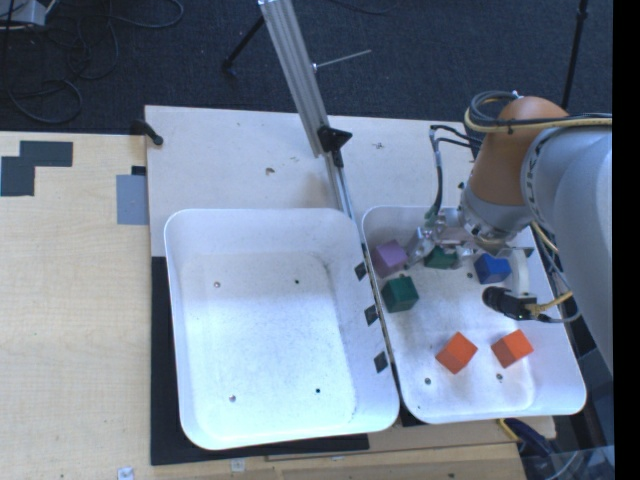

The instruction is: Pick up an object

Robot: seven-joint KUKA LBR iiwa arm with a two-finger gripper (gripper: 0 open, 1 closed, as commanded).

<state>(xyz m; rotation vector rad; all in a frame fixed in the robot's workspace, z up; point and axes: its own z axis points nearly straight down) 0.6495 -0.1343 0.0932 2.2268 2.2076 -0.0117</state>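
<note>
Gripper low in right bin, upper centre-right of frame, over a green block; grip state unclear.

Both bins look like smooth, slightly glossy white plastic. The bench at nine o'clock shows pale, matt wood grain. The slanted rail at twelve o'clock looks like ribbed, bare metal.

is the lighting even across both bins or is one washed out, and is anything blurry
In the camera view the left bin floor glares almost pure white, washing out detail; the right bin is dimmer, shaded by the arm; the pincer looks soft and cluttered, while the orange cubes stay crisp.
</note>
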